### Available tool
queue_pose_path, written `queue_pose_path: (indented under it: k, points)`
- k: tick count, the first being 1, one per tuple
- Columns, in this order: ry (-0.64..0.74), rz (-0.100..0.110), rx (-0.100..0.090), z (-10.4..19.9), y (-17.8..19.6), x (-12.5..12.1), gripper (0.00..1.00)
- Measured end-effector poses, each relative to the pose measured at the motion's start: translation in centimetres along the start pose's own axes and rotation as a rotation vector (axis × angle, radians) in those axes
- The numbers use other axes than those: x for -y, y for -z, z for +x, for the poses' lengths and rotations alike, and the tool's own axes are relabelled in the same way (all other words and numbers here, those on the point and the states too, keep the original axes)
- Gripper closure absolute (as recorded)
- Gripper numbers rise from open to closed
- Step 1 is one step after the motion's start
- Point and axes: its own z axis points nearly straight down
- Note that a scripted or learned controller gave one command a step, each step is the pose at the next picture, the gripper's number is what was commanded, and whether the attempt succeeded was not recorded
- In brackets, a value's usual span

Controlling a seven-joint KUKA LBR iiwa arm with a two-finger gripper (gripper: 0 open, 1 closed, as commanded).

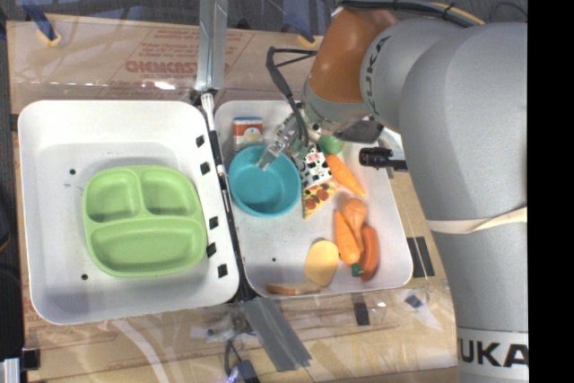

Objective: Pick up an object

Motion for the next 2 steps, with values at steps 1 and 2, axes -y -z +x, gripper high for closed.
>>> queue_pose_path:
  k: [1, 2]
  points:
    - [-0.407, -0.002, 0.013, 1.6, -0.3, 0.9, 1.00]
    - [-0.307, -0.005, 0.006, -0.6, -0.5, 0.6, 1.00]
